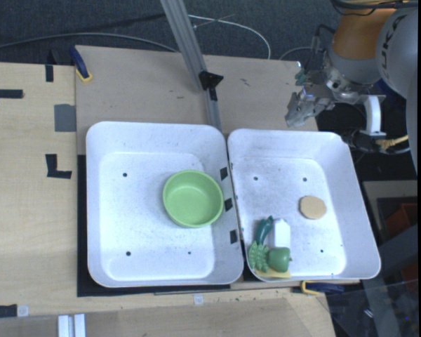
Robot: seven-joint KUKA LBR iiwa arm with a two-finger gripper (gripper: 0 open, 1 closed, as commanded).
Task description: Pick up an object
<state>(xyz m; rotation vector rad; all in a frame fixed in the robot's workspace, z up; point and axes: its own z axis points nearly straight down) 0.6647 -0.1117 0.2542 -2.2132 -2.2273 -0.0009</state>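
Note:
A green bowl (192,199) sits in the left bin (112,146), toward its right side. In the right bin (337,160) a tan round disc (312,207) lies right of centre. A cluster of small items fills its front left corner: a green pepper-like toy (278,259), a white block (281,233) and a teal piece (265,228). My gripper (299,111) hangs above the bench just behind the right bin's back edge, well away from all the objects. Nothing is visible between its fingers.
A grey metal pole (184,37) slants from the top down to the back edge between the bins. Cables (231,27) run across the bench behind it. A blue and yellow clamp (81,65) sits at the bench's back left corner.

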